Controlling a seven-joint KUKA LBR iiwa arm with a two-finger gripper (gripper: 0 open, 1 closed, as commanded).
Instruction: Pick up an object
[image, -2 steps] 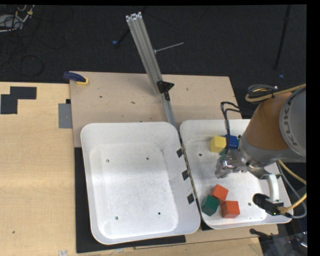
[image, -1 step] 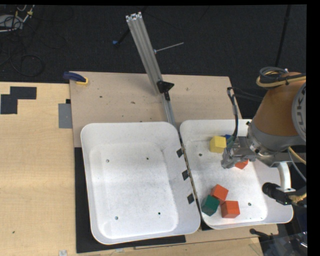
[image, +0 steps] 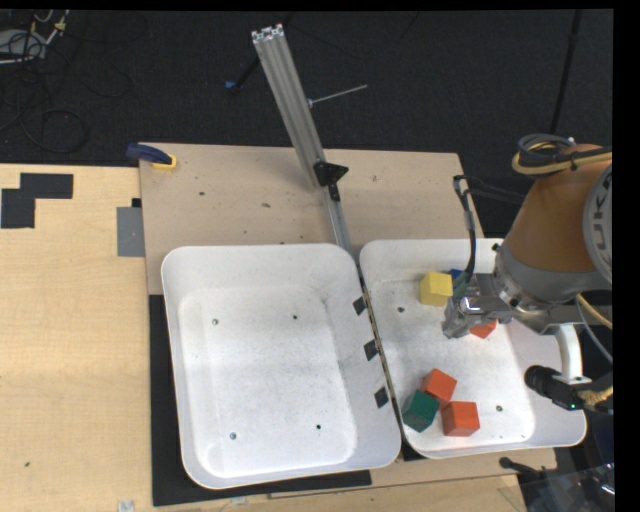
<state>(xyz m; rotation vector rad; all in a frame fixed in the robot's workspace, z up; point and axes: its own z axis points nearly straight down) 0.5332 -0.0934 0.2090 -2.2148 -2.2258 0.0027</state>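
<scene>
In the right bin (image: 520, 425) lie several blocks. A yellow block (image: 435, 288) sits near the bin's far side, with a blue piece (image: 457, 274) peeking out just behind it. My gripper (image: 462, 322) hangs low over the bin's middle, right of the yellow block. A red-orange block (image: 484, 328) shows partly beside and under the gripper. Near the front of the bin an orange-red block (image: 439, 384), a green block (image: 421, 410) and another orange-red block (image: 460, 417) lie close together. I see nothing clearly held.
The left bin (image: 200, 280) stands beside the right one, joined by black clips (image: 369, 349). A slanted aluminium bar (image: 295, 110) rises behind the bins. The arm's grey and orange body (image: 560, 240) covers the right bin's far right corner.
</scene>
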